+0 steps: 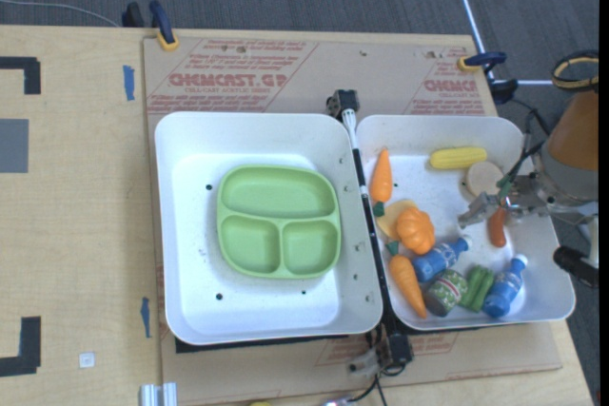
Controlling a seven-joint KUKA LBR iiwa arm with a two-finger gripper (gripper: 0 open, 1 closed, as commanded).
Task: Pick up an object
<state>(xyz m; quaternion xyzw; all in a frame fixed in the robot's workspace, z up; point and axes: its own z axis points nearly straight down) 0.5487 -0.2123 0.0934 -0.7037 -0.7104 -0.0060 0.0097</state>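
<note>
Board under the bins reads CHEMCAST GP [226, 79]. Left bin [181, 204] holds a green divided plate [279, 222]; right bin [547, 295] has toy food. Gripper [493, 209] clenched on a little sausage [498, 228].

two bins [181, 204], one green plate [279, 222], two carrots [381, 174], two bottles [504, 290]

Brown protective sheet [314, 71] lying on the desk under the bins: red print reading "CHEMCAST" is showing near its far-left corner, followed by letters resembling "GP". The same red print is repeating near its far-right corner, partly cut off. Smaller red lines beneath are staying illegible.
</note>
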